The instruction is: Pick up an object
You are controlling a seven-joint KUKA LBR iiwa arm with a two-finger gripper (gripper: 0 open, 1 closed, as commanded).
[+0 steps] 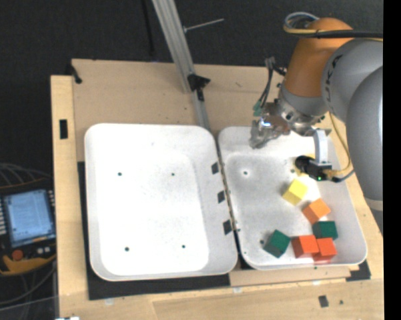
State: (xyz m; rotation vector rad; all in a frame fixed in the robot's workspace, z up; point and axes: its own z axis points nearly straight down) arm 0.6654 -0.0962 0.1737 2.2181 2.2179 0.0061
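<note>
Right now the gripper (261,133) hangs over the right bin's (253,199) far corner; I cannot tell its grip. Blocks, nearest the yellow block (295,192), lie toward the near-right.

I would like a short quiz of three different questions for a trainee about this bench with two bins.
1. True or false: all blocks lie in the right bin.
2. Which block lies nearest the pincer? A) yellow block B) dark green block C) red block
3. Fill in: the pincer hangs over the right bin's ____ corner, far-left or near-right.

Key: 1 true; 2 A; 3 far-left.
</note>
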